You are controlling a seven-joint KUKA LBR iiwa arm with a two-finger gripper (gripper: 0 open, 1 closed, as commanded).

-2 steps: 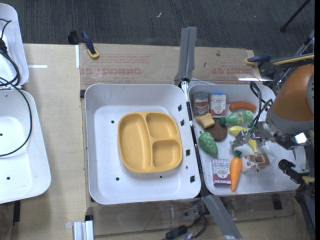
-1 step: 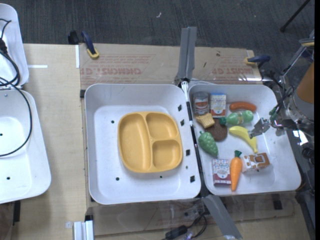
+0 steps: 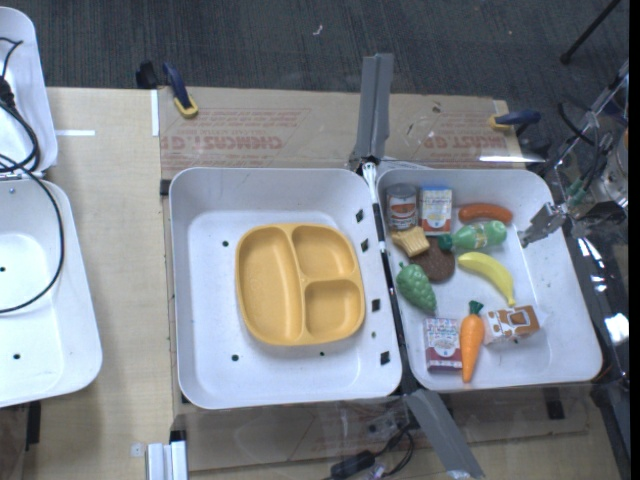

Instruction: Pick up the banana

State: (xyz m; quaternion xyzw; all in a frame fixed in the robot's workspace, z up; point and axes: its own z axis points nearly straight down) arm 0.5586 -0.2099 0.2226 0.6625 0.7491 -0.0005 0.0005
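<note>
Banana [image 3: 489, 271] lies in the right bin [image 3: 583, 338], about mid-bin, long axis running on a diagonal from upper left down to lower right. A green toy [image 3: 478, 236] sits just above its upper end; a small carton [image 3: 513, 323] sits just below its lower tip; the carrot [image 3: 471, 340] is near on the lower left. Gripper [image 3: 545, 223] hangs at the bin's right rim, up and to the right of the fruit, apart from it. Whether it is released or clenched cannot be told at this distance and blur. Nothing is seen between it and the banana. Judged: reach must travel left and slightly down, jaws set across the diagonal.
</note>
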